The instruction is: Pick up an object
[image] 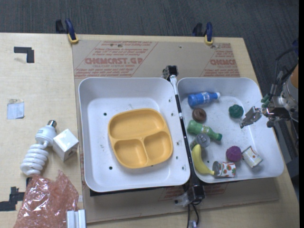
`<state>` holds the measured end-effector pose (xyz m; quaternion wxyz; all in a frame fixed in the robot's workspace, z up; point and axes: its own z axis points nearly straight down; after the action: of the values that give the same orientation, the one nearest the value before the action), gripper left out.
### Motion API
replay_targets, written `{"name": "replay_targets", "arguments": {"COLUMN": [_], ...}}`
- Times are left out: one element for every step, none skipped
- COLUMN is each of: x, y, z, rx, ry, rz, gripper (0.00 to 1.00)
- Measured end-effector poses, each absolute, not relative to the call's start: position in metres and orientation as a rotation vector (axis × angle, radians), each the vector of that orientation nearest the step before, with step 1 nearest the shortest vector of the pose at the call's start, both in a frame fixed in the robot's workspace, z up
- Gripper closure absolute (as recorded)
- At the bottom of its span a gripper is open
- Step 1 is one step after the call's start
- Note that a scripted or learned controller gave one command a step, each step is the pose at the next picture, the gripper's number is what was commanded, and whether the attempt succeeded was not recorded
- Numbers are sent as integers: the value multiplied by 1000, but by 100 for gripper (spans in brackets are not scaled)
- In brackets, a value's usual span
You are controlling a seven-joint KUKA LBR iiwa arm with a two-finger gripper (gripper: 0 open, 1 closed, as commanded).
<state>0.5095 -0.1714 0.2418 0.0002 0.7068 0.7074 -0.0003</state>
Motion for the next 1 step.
{"name": "replay_targets", "arguments": {"x": [504], "y": [-161], "z": [109], "rx": [2223], "ry": [2220], "rz": [0], "gripper": [0]}}
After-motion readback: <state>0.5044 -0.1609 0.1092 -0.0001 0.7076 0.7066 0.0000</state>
